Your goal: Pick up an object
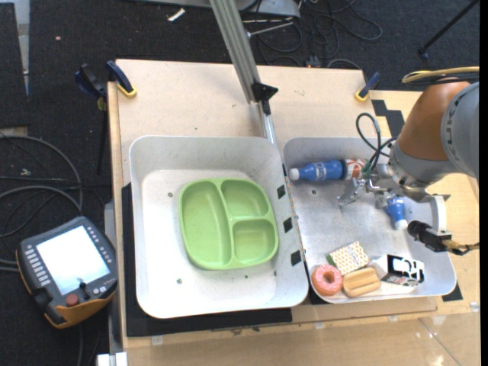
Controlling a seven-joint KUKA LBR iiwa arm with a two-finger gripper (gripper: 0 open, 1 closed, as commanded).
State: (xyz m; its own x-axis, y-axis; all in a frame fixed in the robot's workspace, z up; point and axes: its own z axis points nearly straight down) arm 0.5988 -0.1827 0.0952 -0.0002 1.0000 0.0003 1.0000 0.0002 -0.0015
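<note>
In the right bin [442, 280] a blue bottle [320, 171] with a red-and-white cap end lies on its side at the back. My gripper [352, 196] hangs just in front of the bottle's cap end, low over the bin floor. A small blue object [397, 211] lies to the gripper's right, under the wrist. Along the front edge sit a pink donut [328, 280], a checked cracker [349, 256], a tan bread piece [361, 282] and a black-and-white item [405, 268].
The left bin [152, 204] holds a green divided plate [229, 223]. A metal pole [240, 44] slants over the bench's back to the seam between the bins. A teach pendant [67, 269] lies off the bench at the left.
</note>
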